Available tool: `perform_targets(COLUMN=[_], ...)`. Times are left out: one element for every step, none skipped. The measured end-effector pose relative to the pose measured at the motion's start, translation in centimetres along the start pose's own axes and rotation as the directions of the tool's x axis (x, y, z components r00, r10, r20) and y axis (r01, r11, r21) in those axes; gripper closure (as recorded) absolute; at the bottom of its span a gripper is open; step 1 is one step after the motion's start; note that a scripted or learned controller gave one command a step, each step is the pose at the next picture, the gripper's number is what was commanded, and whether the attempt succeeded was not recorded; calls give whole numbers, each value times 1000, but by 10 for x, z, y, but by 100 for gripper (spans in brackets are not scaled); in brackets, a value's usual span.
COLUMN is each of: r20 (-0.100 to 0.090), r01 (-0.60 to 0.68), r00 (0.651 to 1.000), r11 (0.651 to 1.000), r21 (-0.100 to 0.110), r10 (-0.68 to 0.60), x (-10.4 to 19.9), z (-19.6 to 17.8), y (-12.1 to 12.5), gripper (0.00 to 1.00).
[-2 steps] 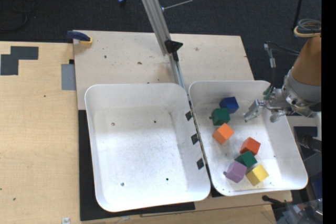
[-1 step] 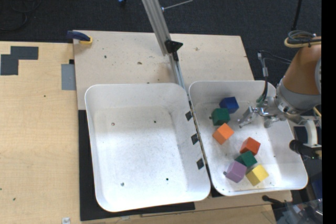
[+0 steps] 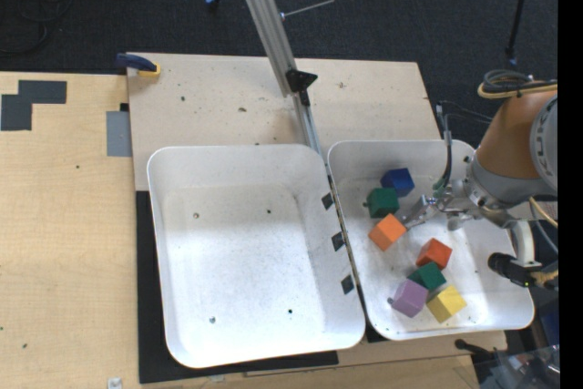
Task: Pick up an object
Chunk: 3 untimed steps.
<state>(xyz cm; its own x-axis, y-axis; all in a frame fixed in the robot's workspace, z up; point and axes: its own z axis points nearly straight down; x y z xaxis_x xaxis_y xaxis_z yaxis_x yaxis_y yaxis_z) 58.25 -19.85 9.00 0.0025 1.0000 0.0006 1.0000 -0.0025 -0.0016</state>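
Several coloured cubes lie in the right bin (image 3: 499,310): a blue cube (image 3: 397,180), a green cube (image 3: 383,201), an orange cube (image 3: 387,232), a red cube (image 3: 435,253), a dark green cube (image 3: 426,276), a purple cube (image 3: 409,297) and a yellow cube (image 3: 445,303). My gripper (image 3: 434,209) hangs low over this bin's middle, just right of the green and orange cubes and above the red one. I see no cube held by it. The arm's orange band (image 3: 510,137) reaches in from the right.
The left bin (image 3: 237,241) sits beside the right one, with small black clips along the shared wall. A slanted aluminium rail (image 3: 273,27) rises from behind the bins. A blue clamp (image 3: 137,64) lies at the board's back left corner.
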Motion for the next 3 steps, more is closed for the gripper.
perform_targets(r20=[-1, 1, 2], r01=[-4, 3, 4], r00=[1000, 1000, 1000], r11=[1000, 1000, 1000], r21=[0, -3, -5], r10=[4, -3, -4], x=[-1, 6, 7], z=[-11, -58, -121], y=[0, -5, -3], gripper=[100, 100, 100])
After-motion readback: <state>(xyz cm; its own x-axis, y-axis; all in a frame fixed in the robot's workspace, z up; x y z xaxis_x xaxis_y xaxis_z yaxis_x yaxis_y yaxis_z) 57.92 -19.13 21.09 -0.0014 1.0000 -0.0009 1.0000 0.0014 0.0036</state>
